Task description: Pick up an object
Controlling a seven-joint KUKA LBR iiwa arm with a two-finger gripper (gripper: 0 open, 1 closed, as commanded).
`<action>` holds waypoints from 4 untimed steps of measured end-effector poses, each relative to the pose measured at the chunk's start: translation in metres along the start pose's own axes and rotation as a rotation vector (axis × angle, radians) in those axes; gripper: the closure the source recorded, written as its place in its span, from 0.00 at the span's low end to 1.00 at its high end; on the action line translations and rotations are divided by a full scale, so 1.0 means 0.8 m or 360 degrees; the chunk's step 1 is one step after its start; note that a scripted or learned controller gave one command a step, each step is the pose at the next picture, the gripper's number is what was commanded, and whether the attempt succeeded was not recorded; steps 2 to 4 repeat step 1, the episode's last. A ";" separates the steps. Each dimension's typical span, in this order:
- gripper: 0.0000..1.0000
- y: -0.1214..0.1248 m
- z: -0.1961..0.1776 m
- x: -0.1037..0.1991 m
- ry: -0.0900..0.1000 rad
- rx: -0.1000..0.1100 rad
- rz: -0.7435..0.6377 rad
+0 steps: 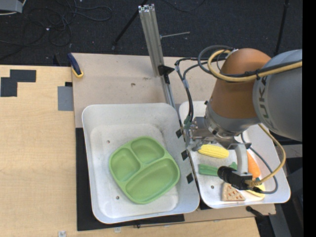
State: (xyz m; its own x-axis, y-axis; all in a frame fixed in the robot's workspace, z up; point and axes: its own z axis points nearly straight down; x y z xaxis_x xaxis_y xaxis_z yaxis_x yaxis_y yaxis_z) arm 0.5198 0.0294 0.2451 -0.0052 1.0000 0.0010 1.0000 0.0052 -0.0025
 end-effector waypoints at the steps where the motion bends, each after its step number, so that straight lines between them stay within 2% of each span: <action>1: 1.00 0.020 -0.002 0.064 0.0001 0.0000 0.0000; 4: 1.00 0.020 -0.002 0.064 0.0001 0.0000 0.0000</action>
